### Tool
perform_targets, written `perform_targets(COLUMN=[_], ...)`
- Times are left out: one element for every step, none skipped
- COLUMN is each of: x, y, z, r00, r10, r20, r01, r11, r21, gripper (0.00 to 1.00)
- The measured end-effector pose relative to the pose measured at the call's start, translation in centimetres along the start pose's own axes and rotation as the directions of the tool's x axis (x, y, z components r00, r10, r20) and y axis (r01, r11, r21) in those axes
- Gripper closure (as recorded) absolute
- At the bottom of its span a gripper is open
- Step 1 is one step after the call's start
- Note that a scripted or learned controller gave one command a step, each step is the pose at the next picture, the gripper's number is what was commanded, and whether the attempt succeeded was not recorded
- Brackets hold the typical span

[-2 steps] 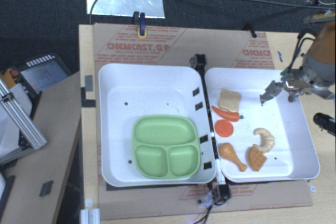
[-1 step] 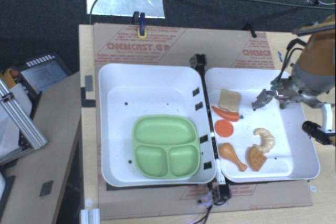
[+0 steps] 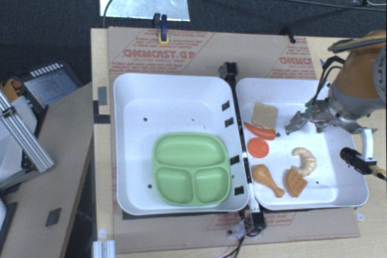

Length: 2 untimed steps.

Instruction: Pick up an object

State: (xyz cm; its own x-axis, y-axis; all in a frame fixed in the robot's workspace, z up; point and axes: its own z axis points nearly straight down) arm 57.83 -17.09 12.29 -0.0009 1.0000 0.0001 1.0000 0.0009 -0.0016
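The right bin [image 3: 338, 193] holds several toy foods: a tan bread slice [image 3: 264, 114], a red chili or sausage [image 3: 260, 130], a red round tomato slice [image 3: 258, 147], a chicken drumstick [image 3: 267, 178], a waffle piece [image 3: 296, 182] and a croissant-like shrimp [image 3: 305, 160]. My gripper [image 3: 296, 122] hangs over the right bin's upper middle, right of the bread slice and above the shrimp. Nothing shows between its dark fingers.
The left bin [image 3: 130, 99] holds a green divided plate [image 3: 190, 167]. The arm with its orange band [image 3: 363, 69] enters from the right. A black clamp [image 3: 230, 69] sits at the bins' shared top edge. Cardboard lies under both bins.
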Motion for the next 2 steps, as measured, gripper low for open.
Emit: perform_targets(x=[0.0,-0.1], y=[0.2,-0.7], z=[-1.3,-6.5], r00=[1.0,1.0], r10=[-0.001,0.0], r20=[0.002,0.002], r01=[0.001,0.0], r11=[1.0,1.0], r21=[-0.005,-0.007], gripper=[1.0,1.0])
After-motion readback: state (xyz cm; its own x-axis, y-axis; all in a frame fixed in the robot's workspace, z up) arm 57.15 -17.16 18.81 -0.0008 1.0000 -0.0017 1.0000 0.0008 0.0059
